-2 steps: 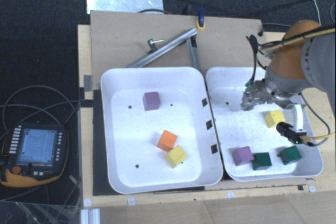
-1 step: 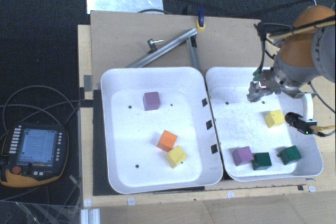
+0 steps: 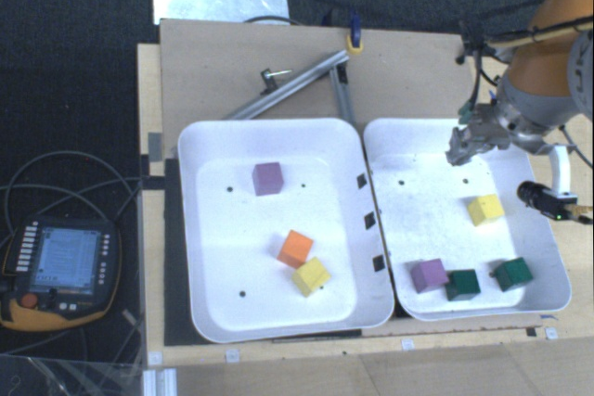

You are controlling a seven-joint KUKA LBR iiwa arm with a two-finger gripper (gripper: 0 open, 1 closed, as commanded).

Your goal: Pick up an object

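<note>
The gripper (image 3: 461, 146) hangs over the right bin (image 3: 419, 199), close to its far edge and a little toward the right-hand side. Its fingers are small and dark against the wrist hardware, so whether they stand open or closed cannot be told; nothing can be seen between them.

The nearest candidate is the yellow cube (image 3: 485, 209) in the same bin — it sits toward the near edge from the gripper and slightly further to the right, apart from everything else, with bare floor on all sides. It looks turned a little against the bin's walls, so the fingers would probably need to line up with its faces rather than with the bin. My guess is that this is the easiest pick: a short move toward the near edge, then a descent.

Along the near edge of the right bin lie a purple cube (image 3: 429, 274), a dark green cube (image 3: 462, 284) touching or nearly touching it, and a second green cube (image 3: 511, 273) near the right corner.

The left bin (image 3: 213, 199) holds a purple block (image 3: 267, 178) toward its far edge, and an orange cube (image 3: 295, 248) just beside a yellow block (image 3: 311, 275) — well apart from the arm.
</note>
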